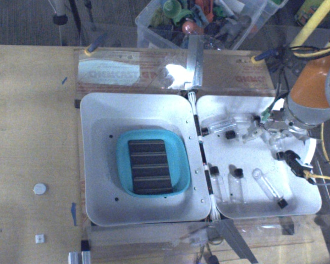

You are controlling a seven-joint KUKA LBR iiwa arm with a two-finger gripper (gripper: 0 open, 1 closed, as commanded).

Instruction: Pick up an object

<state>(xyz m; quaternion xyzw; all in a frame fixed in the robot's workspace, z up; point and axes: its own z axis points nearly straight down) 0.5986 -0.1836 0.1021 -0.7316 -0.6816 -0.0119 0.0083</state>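
The end effector [275, 130] is seen low over the right bin [308, 205], near its upper right; whether it is spread or closed cannot be told. Clear vials with black caps are scattered in that bin: the nearest vial [223, 127] lies just to its left, long axis roughly left-right, and another vial [268, 187] lies below it, angled diagonally. A blue tray [179, 158] holding a dark ribbed block [150, 166] sits in the left bin [93, 147].

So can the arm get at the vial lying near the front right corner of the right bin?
Probably yes. The vial lies apart from the other vials, with bare bin floor around it, and the claw is already over the right bin, just behind it. Nothing lies between them.
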